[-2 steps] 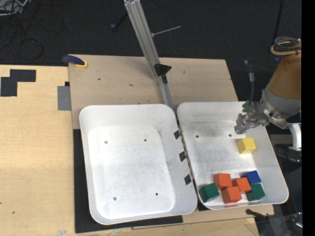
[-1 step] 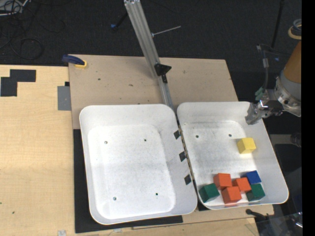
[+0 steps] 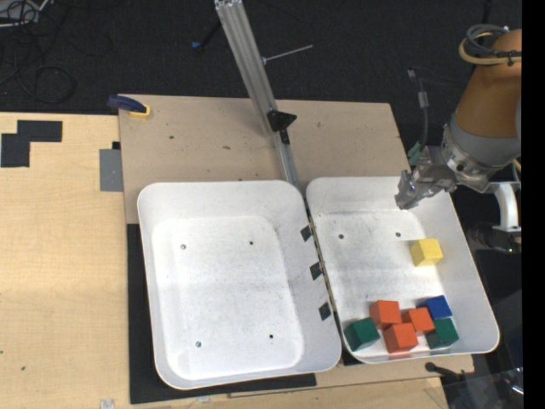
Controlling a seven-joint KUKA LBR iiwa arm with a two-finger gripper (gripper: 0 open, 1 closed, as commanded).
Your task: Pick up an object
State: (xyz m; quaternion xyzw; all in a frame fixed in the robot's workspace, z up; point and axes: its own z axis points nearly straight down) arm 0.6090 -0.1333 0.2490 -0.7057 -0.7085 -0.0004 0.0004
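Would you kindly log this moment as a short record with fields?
claw: over the far edge of the right bin, nothing seen between its fingers
yellow block: alone, nearest the claw
cluster at near edge: three orange blocks, two green blocks, one blue block
left bin: beside the right bin
task status: nothing picked up yet

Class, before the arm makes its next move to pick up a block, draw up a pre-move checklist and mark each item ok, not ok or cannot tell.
1. Blocks present in right bin: ok.
2. Yellow block stands apart from the others: ok.
3. Cluster of orange, green and blue blocks packed touching: not ok for a clean grasp.
4. Gripper above the right bin's far edge: ok.
5. Gripper carrying nothing: cannot tell.
6. Left bin out of the arm's path: ok.
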